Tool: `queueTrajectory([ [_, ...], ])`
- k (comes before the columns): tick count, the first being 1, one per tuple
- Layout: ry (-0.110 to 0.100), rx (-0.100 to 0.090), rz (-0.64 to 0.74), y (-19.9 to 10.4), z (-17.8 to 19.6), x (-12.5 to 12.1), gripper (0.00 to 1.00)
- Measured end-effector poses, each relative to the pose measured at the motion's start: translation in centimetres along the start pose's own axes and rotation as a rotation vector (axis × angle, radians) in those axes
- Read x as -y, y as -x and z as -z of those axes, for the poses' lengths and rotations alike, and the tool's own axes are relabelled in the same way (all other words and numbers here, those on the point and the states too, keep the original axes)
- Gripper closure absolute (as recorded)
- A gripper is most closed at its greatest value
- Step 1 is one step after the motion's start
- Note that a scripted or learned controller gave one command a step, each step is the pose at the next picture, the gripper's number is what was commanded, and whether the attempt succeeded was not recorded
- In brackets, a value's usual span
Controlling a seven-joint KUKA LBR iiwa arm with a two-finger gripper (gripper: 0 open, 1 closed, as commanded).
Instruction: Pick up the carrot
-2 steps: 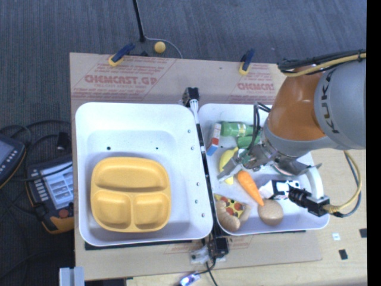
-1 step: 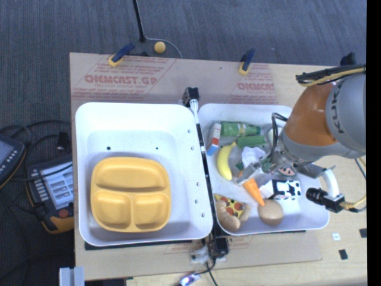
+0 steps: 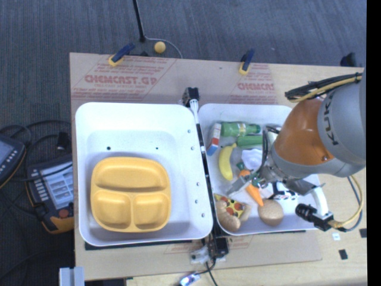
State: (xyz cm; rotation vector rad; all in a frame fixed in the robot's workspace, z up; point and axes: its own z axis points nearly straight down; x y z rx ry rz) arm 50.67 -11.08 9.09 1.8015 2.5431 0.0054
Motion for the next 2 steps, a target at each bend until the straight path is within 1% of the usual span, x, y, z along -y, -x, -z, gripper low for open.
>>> queueTrajectory([
  [1,-0.001,-0.002,-0.001,0.0,0.9,-0.1,1.0],
  [2,-0.025,-0.016,-0.366,-9.1,9.3,-1.0,1.0],
])
